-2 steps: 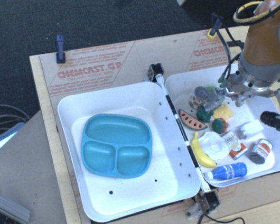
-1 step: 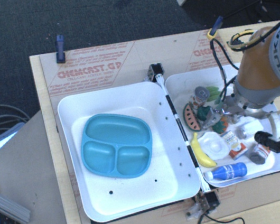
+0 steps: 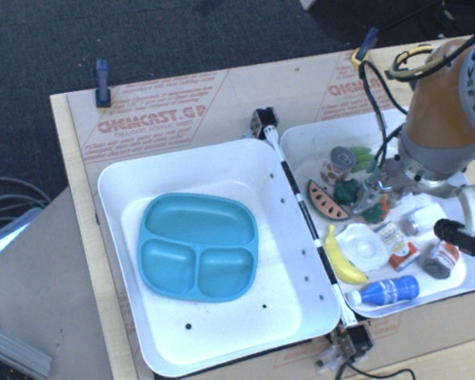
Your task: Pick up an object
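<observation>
The left bin (image 3: 284,299) is a shallow white tray with rounded corners and a smooth, faintly glossy floor. It carries a turquoise plastic plate (image 3: 197,246), moulded into three compartments with soft edges. The right bin (image 3: 336,127), of the same make, holds the loose objects to pick from. A watermelon slice (image 3: 326,201), red with a dark rind, lies near the bin's left wall, and a curved yellow banana (image 3: 341,257) lies below it. A blue bottle (image 3: 388,292) with a white cap lies on its side along the lower rim. A pale, see-through round cup (image 3: 362,244) sits just right of the banana, and a small red-and-white box (image 3: 399,252) sits beside that. A grey can (image 3: 339,158) and a green piece (image 3: 360,156) sit toward the upper middle of the bin. The grey arm (image 3: 443,116) enters from the right edge, which cuts it off, and the gripper (image 3: 379,189) sits low over a dark teal piece (image 3: 347,189) in the cluster. Whether the gripper is open, closed or clamped on anything cannot be told, as the wrist hides it. Both bins rest on a tan board (image 3: 161,116) printed with red lettering.
</observation>
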Tool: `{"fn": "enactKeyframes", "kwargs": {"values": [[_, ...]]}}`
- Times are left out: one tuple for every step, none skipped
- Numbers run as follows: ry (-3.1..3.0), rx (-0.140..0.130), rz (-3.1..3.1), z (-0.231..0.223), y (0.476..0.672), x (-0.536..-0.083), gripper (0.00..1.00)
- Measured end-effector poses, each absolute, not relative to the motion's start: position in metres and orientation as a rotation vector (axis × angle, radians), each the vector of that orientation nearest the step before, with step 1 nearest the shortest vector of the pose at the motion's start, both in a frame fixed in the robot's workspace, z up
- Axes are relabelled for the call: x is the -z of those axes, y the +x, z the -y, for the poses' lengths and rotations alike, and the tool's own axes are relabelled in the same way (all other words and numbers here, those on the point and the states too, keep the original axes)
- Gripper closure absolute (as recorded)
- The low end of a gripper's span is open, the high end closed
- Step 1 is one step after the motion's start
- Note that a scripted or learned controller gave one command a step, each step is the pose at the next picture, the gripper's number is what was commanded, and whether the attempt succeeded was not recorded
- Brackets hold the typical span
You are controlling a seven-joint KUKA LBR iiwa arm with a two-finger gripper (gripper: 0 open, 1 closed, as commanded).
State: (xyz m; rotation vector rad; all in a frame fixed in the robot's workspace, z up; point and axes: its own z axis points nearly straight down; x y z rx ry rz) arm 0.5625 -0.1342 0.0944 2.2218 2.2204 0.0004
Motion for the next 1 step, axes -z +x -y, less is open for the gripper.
{"fn": "enactKeyframes", "kwargs": {"values": [[2.219, -0.002, -2.223, 0.0379, 0.5680, -0.1850, 1.00]]}}
